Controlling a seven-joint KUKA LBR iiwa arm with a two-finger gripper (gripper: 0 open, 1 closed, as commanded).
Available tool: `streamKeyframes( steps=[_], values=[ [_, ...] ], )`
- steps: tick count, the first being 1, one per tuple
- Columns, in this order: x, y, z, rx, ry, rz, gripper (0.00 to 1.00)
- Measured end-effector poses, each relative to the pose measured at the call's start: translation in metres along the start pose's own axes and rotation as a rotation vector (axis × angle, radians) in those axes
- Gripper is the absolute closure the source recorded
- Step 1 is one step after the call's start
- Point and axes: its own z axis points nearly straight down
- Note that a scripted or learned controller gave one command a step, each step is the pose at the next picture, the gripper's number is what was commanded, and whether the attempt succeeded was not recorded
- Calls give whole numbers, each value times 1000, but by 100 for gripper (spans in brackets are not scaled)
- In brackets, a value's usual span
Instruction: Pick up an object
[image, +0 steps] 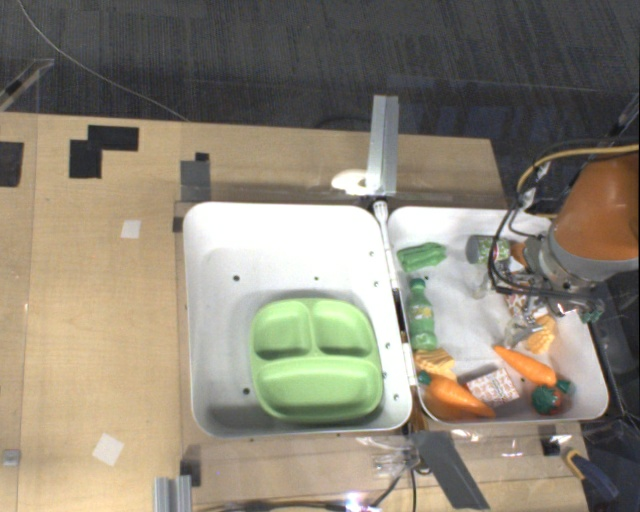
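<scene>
The green divided tray (317, 358) looks like smooth matt plastic, as do the two white bins (215, 300). The bench top (90, 330) is pale, matt wood. The carrots (524, 365) and small green bottle (421, 315) have a slightly glossy plastic sheen. An upright post (383, 140) looks like brushed metal.

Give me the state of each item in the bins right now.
Green tray: flat, right side up, in the left bin.
Green bottle: lying on its side, right bin.
Carrot: lying flat, near the right wall.
Second carrot: lying flat at the front edge.
Arm: over the right bin's far right side.
</scene>
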Motion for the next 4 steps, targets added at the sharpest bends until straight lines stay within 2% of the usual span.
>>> streamKeyframes(
  steps=[1, 2, 3, 4],
  values=[
    [42, 26, -2, 3, -6, -60, 0],
    [36, 26, -16, 10, -19, -66, 100],
    [-31, -16, -152, 6, -8, -121, 100],
    [-118, 69, -164, -6, -3, -94, 100]
  ],
)
